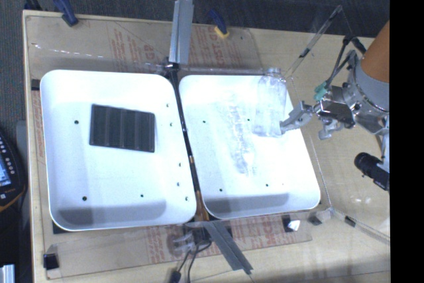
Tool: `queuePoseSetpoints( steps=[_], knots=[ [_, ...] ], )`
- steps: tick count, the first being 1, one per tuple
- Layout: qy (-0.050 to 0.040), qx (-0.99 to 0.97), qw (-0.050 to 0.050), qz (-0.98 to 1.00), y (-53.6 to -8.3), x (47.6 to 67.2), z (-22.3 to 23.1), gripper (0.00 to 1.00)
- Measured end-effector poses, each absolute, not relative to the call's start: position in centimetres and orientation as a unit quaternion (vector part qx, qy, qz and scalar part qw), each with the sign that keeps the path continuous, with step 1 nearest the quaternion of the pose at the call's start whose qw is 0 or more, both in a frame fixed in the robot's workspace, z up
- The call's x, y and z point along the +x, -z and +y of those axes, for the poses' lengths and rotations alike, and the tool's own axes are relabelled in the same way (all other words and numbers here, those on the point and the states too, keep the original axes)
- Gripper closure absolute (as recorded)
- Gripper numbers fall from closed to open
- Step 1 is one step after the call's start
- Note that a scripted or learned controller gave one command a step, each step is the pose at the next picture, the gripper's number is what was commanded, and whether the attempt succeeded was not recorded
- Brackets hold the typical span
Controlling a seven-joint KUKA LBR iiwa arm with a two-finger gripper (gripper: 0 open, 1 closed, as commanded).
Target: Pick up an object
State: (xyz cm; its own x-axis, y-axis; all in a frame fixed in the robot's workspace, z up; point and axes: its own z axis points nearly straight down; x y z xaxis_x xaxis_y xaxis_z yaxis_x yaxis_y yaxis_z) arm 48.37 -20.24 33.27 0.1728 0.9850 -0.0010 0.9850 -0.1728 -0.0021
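Two bins: set side by side on the surface [344,195], white and shallow, spread across the middle of the camera view.
Near edge: grey metal pieces [222,245] are seen at 6 o'clock, just below the gap between the bins.
Left bin [59,202]: a dark ribbed rectangular pad [122,128] is laid flat on its floor, toward 9 o'clock of the view, well apart from the walls.
Right bin [305,199]: a clear, see-through plastic object [269,105] is seen at its upper right part, toward 2 o'clock; faint shiny streaks [240,136] are spread over the floor beside it, and what they are cannot be told.
Gripper [291,119]: reached in from 3 o'clock, placed over the right rim of the right bin, its tip against the lower right edge of the clear object; whether it is open or closed on anything cannot be told.
Arm [371,86]: grey, entered from 3 o'clock, with an orange band at the view's edge.
Far edge: a grey upright post [181,30] is seen at 12 o'clock, with blue clamps [65,8] along the back of the surface.
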Motion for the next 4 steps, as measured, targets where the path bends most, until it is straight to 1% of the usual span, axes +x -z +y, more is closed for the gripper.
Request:
queuePoseSetpoints(
  steps=[1, 2, 3, 4],
  knots=[
    [-0.0013, -0.732, 0.001, -0.681, -29.0, 50.9, -15.8, 0.0],
    [-0.0008, -0.829, 0.0, -0.559, -29.6, 51.7, -18.2, 0.0],
    [0.0002, -0.863, 0.0, -0.505, -35.3, 48.8, -14.6, 0.0],
    [-0.0009, -0.752, 0.001, -0.659, -29.8, 47.7, -18.9, 0.0]
  ],
)
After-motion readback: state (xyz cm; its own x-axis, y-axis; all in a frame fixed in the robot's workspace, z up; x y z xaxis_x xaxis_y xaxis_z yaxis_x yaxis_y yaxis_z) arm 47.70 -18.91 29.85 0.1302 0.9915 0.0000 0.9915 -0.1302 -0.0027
